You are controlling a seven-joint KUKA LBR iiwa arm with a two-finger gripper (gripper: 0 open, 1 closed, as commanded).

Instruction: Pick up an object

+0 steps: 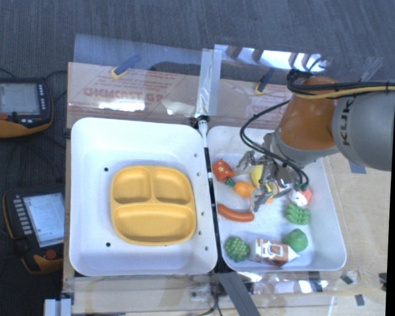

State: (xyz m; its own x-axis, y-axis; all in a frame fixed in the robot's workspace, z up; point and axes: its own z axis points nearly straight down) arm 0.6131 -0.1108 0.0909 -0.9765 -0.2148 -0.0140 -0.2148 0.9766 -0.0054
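Arm down in the right-hand bin, among the toy food

Reaching in from the right: grey arm with orange band (308, 123), bent over the far half of the right shallow white bin (334, 250). Just beside that bin, walls touching along the middle, the left shallow white bin (92, 148). Flat in the left bin, roughly central, a yellow plastic tray with three compartments (154, 204).

Below the orange band, the two-finger gripper (265, 188), low over a small cluster of toys in the right bin. Wide, narrow or closed on something: cannot tell, too much metal and cable crowded together there.

Around the gripper:
- red sausage-shaped toy (235, 214), lying flat just below the gripper, near the bin's left wall
- white and red carton-shaped toy (272, 252), on its side at the near edge
- dark green broccoli-like toy (236, 248), just left of the carton
- round green toy (298, 240), just right of the carton and above it
- light green knobbly toy (297, 213), right of the gripper
- red pepper-like toy (222, 168), by the left wall
- orange carrot-like toy (244, 187), touching or almost touching the gripper's left side
- yellow toy (257, 172), partly hidden under the wrist
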